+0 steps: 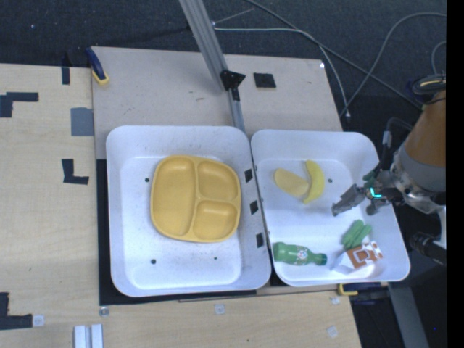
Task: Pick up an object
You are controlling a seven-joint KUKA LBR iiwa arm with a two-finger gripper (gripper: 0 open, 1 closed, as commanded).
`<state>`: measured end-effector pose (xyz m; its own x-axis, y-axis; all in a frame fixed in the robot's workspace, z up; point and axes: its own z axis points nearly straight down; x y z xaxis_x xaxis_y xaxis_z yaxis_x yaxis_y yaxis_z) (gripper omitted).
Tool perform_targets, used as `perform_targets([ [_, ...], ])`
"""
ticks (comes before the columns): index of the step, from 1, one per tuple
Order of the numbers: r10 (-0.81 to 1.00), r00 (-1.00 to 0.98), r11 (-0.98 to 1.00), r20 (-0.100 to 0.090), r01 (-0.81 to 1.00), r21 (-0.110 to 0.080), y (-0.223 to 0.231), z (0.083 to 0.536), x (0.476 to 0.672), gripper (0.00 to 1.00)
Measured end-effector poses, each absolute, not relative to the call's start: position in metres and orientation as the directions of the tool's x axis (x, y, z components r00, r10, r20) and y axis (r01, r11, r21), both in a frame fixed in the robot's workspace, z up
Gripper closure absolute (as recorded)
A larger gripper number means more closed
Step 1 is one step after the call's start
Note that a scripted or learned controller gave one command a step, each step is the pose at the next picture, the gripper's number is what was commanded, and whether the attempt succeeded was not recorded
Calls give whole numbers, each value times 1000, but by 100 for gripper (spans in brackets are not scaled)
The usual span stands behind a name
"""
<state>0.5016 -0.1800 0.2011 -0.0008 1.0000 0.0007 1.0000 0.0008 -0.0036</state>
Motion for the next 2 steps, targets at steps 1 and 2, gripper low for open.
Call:
perform_targets([
  [1,1000,-1,1,0,1000,-2,-180,202,502,0],
  [2,1000,-1,1,2,1000,-7,-174,138,502,0],
])
